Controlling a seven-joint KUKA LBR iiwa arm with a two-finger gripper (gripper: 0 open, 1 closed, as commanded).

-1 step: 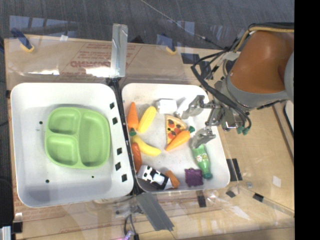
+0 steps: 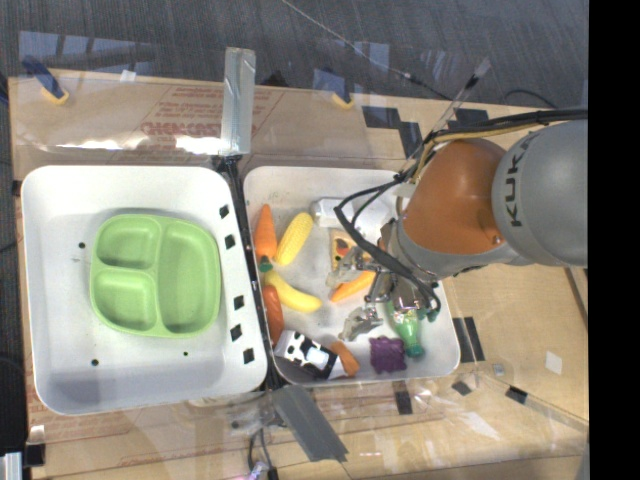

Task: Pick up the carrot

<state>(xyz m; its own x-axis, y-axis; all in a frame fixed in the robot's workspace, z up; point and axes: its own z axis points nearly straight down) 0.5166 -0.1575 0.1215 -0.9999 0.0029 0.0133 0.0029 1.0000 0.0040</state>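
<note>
Orange carrot (image 2: pixel 264 234) lies along the right bin's (image 2: pixel 440 353) left wall as the gripper (image 2: pixel 372 303), grip state unclear, hovers mid-bin, seemingly hunting it.

White letters "KU" run down the grey arm (image 2: pixel 545 193) near the right edge, the rest of the brand name cut off. Faint red print marks the cardboard sheet (image 2: pixel 180 113) behind the bins, too blurred to read.

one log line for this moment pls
arm over right bin | gripper among toys | carrot at left wall, untouched | grasp unconfirmed
</note>
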